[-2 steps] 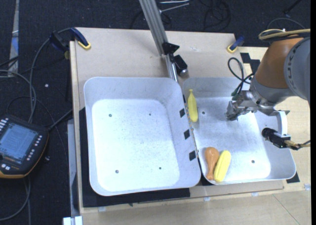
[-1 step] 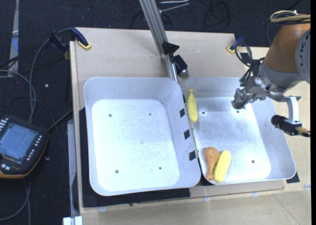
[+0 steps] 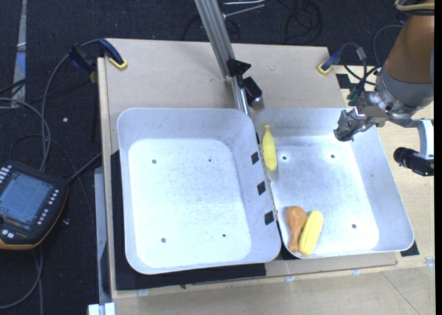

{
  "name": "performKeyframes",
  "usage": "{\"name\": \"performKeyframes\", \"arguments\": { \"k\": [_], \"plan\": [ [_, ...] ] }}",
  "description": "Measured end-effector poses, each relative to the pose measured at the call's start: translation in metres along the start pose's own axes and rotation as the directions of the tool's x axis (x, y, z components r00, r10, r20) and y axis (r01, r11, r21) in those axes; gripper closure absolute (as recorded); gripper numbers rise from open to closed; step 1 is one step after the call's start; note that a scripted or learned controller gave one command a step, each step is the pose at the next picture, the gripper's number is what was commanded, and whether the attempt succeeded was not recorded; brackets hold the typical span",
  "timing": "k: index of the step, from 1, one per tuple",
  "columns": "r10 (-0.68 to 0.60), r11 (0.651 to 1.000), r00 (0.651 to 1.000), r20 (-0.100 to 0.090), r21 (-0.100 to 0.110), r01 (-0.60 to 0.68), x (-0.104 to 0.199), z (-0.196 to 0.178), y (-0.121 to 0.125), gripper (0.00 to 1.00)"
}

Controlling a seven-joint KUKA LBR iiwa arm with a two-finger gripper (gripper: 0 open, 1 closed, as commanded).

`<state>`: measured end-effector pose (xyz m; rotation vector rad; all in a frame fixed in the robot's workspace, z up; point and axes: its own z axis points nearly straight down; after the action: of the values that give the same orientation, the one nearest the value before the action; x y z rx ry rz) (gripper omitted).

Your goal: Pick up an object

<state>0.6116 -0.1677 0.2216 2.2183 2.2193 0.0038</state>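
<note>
Camera view: gripper (image 3: 344, 132) hangs over the right bin's (image 3: 387, 189) far edge — grip unclear — yellow banana (image 3: 269, 151) lies leftward, lengthwise along the divider.

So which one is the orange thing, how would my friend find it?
Start at the right-hand white bin, the one the arm reaches over. Go to its near left corner, where two small things lie side by side and touching. The orange thing is the left one, pear-shaped, duller and rounder than the long bright yellow piece beside it.
</note>
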Motion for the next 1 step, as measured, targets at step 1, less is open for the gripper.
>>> {"name": "performKeyframes", "arguments": {
  "k": [1],
  "plan": [
    [-0.005, 1.000, 1.000, -0.002, 0.003, 0.005, 0.0604, -0.0090, 0.0086, 1.00]
  ]
}}
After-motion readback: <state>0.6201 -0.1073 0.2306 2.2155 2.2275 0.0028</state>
